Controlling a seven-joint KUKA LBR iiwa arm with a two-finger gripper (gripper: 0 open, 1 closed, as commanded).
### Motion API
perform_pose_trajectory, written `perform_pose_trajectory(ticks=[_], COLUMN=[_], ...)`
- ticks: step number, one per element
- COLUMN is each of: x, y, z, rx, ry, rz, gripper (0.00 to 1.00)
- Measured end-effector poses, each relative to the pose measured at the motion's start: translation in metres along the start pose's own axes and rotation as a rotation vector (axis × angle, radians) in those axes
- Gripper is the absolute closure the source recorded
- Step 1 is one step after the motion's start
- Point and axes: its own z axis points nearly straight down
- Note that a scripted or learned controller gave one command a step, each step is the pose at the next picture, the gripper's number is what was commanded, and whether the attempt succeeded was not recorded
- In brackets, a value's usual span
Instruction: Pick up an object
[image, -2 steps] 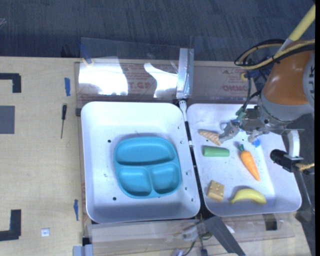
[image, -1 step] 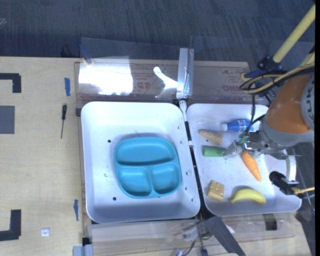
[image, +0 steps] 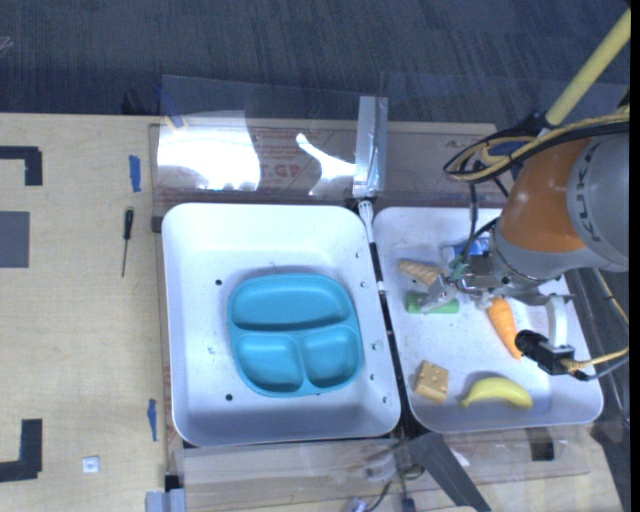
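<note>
My gripper (image: 443, 291) reaches down into the right bin (image: 580, 405), low over its left-middle part. Directly under and beside it lies a small green piece (image: 438, 307). A tan cone-shaped item (image: 420, 270) lies just up and left of the gripper, close to it. An orange carrot (image: 503, 325) lies to the gripper's right, partly under the wrist. Near the bin's front edge rest a yellow banana (image: 497, 393) and a tan block (image: 432, 381). I see nothing lifted off the bin floor.
The left bin (image: 185, 300) holds a blue divided plate (image: 293, 332). A ridge (image: 378, 300) separates the two bins. The grey and orange arm (image: 560, 210) covers the right bin's back right corner. A clear panel (image: 260, 150) stands behind the bins.
</note>
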Motion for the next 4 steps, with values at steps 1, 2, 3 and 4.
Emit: perform_pose_trajectory(ticks=[1, 2, 3, 4], x=[0.007, 0.000, 0.001, 0.078], y=[0.001, 0.041, 0.043, 0.065], z=[0.024, 0.024, 0.012, -0.077], rx=[0.001, -0.002, -0.009, -0.004], ry=[0.000, -0.001, -0.001, 0.002], rz=[0.138, 0.058, 0.058, 0.156], gripper=[0.00, 0.00, 1.00, 1.00])
